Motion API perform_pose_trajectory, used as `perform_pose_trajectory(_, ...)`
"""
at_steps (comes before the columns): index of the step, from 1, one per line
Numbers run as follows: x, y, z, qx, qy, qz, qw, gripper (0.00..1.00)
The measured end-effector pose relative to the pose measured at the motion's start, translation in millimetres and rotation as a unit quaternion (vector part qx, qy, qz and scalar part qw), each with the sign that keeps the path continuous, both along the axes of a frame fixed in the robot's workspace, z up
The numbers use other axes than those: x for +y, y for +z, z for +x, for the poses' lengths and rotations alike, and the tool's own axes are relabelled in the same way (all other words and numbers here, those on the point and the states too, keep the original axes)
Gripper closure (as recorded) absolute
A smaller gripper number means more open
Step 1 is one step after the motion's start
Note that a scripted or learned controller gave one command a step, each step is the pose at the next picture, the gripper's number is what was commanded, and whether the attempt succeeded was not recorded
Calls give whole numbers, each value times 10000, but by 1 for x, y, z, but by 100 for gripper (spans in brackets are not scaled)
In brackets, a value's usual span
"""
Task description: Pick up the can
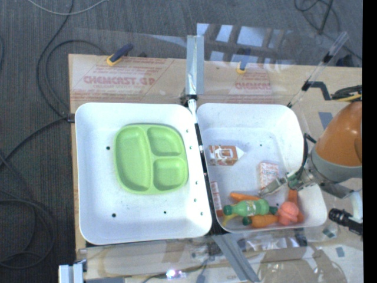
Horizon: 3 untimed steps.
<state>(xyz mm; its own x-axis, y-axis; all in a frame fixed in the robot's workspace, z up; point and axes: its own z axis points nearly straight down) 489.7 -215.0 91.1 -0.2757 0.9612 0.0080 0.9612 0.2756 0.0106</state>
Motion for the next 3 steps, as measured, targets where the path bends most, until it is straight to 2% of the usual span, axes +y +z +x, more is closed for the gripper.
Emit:
perform_pose_trajectory(1, 45, 64, -5, 35, 888, -45, 9960, 0)
perform_pose_trajectory(2, 51, 8, 8, -187, 2479, -187, 9684, 0)
perform_pose_trajectory(3, -9, 19, 57, -31, 2619, -92, 9651, 0)
